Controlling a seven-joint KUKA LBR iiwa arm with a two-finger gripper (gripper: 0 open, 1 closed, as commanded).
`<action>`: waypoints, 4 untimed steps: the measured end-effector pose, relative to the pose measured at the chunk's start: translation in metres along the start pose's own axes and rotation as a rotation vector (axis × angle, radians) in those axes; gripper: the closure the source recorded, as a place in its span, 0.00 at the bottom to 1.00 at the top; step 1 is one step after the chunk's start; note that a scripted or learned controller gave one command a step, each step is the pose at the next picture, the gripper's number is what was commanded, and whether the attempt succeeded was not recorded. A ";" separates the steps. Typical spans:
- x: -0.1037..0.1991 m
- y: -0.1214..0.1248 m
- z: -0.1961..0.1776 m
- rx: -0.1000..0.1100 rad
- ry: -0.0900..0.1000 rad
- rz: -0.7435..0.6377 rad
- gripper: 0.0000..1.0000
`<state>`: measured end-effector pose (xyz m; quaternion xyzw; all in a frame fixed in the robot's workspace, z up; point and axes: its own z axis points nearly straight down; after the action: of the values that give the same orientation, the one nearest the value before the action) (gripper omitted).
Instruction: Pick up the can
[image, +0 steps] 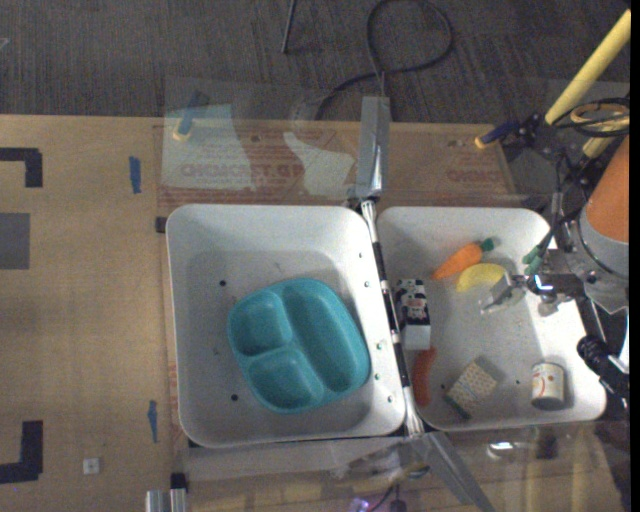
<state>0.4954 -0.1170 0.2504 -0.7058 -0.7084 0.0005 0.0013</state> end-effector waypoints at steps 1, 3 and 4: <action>-0.010 -0.016 0.118 0.000 0.000 0.247 0.00; 0.008 -0.013 0.162 -0.010 -0.003 -0.451 0.00; -0.033 -0.012 0.162 -0.012 -0.009 -1.143 0.00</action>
<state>0.4826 -0.1497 0.0886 -0.2103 -0.9776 -0.0013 -0.0059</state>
